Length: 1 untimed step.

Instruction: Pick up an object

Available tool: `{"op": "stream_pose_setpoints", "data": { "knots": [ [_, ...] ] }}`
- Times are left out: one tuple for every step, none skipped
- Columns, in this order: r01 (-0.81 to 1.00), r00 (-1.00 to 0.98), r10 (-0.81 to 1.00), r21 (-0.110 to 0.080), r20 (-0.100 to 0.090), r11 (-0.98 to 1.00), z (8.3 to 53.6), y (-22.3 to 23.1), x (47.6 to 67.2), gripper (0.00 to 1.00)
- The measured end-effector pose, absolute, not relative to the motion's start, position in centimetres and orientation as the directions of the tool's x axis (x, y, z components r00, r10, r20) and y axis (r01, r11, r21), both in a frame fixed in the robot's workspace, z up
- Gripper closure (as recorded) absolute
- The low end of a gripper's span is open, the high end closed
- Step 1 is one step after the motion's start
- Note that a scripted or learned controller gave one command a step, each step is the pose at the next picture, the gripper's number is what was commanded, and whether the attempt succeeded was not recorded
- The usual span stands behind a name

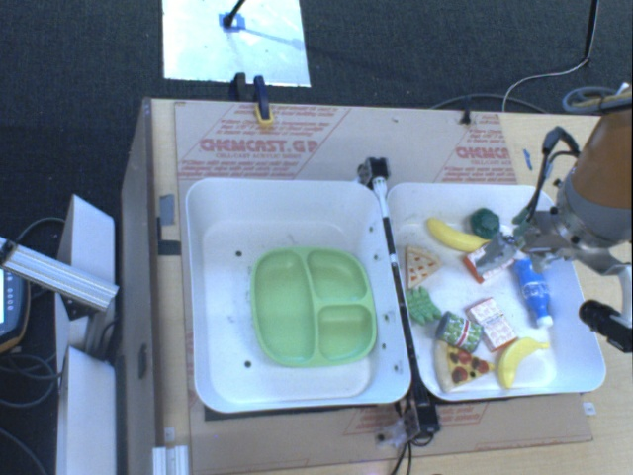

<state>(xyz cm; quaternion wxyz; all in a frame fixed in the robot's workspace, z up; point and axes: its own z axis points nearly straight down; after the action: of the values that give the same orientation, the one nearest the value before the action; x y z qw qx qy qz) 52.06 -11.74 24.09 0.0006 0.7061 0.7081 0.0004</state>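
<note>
The right bin (pixel 584 364) holds several toy foods. A yellow banana (pixel 455 236) and a dark green piece (pixel 485 220) lie at its far side. Below them are a pizza slice (pixel 422 265), a blue bottle (pixel 534 293) and a small red and white pack (pixel 490 257). My gripper (pixel 516 241) hangs low over the bin, right beside the red and white pack and just above the bottle's cap. The grey wrist and orange band (pixel 603 171) rise behind it on the right.
The near part of the right bin has a green leafy piece (pixel 423 308), a small can (pixel 457 330), a red and white carton (pixel 492 323), a second banana (pixel 519 357) and another pizza slice (pixel 463 364). A green divided plate (pixel 315 307) lies in the left bin (pixel 213 265).
</note>
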Motion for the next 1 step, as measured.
{"op": "stream_pose_setpoints", "data": {
  "knots": [
    [1.0, -0.004, 1.0, -0.001, 0.0, 0.004, 15.04, -16.77, 63.42, 0.0]
  ]
}}
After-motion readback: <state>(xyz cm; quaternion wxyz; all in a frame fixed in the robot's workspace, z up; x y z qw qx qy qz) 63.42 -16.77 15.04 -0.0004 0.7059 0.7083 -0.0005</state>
